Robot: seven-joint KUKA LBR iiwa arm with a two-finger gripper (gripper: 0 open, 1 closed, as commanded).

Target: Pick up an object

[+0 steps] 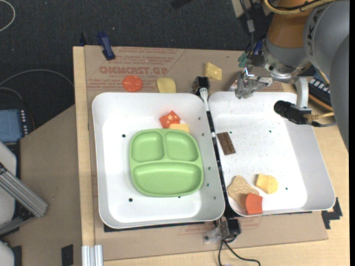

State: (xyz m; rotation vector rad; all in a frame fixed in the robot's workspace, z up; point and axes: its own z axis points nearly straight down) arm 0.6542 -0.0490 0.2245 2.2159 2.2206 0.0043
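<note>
the end effector (248, 86) hangs at about one o'clock in the view, over the far rim of the right bin (310, 148), near that bin's far-left corner. whether its metal tips are apart or together cannot be told from here, and nothing shows between them. the grey arm (327, 26) with its orange band comes in from the two o'clock corner.

in the right bin, a brown chocolate-like bar (226, 143) lies close to the left wall, near the middle of the view. at five o'clock, crowded against the near-left corner, sit a tan cracker-like piece (238, 186), a yellow piece (267, 183) and an orange-red block (253, 203); the block touches the tan piece and lies right by the near rim. a black fitting (291, 111) rests over the far right side of this bin. the middle and right of the bin floor lie open.

the left bin (108, 148) holds a green divided plate (165, 162) at its centre, with bare white floor all round it. a red piece (170, 118) and a yellow piece beside it (179, 128) sit just beyond the plate's far edge.

on the cardboard surface (89, 204) beyond the bins, at about twelve o'clock, lie an orange disc (132, 83), a pale yellow piece (166, 85), a yellow wedge (213, 71) and a blue clip (105, 45) at the far-left edge.
</note>
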